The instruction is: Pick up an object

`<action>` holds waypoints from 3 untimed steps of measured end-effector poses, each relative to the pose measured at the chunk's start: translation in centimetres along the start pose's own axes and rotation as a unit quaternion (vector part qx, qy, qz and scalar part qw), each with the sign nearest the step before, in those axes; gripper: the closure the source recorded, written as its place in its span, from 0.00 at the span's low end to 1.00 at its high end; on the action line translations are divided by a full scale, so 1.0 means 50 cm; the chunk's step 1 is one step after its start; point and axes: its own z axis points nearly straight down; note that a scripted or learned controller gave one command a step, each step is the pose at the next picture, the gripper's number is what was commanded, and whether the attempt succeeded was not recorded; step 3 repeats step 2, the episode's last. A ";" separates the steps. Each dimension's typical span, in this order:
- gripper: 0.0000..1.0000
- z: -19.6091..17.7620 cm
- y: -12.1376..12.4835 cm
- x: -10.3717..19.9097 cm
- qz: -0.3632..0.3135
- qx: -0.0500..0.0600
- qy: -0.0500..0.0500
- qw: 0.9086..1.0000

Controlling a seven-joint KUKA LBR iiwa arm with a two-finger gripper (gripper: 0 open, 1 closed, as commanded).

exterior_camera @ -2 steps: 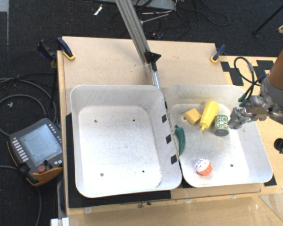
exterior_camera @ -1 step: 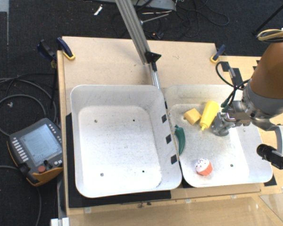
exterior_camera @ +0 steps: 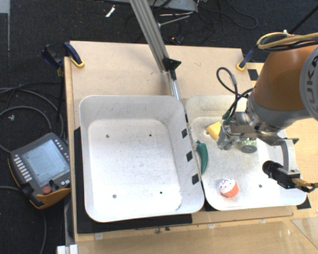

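Camera view: fingers [exterior_camera: 226,140] beside half-hidden yellow object [exterior_camera: 214,129], their spread impossible to tell.

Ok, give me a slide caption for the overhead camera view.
KUKA arm reaches into the right bin beside a yellow object, with a green item and an orange-and-white toy nearby.

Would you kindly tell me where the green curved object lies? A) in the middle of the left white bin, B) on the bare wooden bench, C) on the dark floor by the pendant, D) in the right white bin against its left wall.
D: the green curved object lies in the right white bin, along the wall it shares with the left white bin.
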 end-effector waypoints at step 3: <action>1.00 0.043 0.001 0.219 0.000 0.000 0.000 1.000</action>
